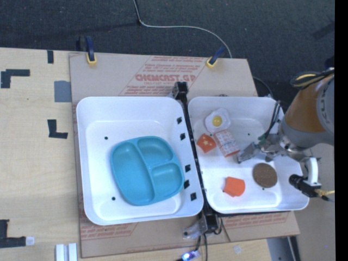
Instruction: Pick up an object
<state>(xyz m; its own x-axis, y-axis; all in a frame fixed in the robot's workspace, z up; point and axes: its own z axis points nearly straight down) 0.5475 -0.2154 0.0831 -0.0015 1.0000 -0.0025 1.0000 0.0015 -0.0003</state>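
The right bin (247, 205) holds a fried-egg toy (217, 120), a small orange-red cube (205, 143), a clear packet with red print (225, 143), an orange block (234, 186) and a brown round disc (265, 175). My gripper (246, 155) reaches in from the right and hovers low over the bin's middle, between the packet and the brown disc. Its dark fingers point left toward the packet, and nothing shows between them.
The left bin (89, 118) carries a blue divided plate (147, 169). A black divider (187, 145) runs between the two bins. The arm's orange band (304, 113) hangs over the right bin's far right rim. Clamps (90, 56) hold the cardboard at the back.
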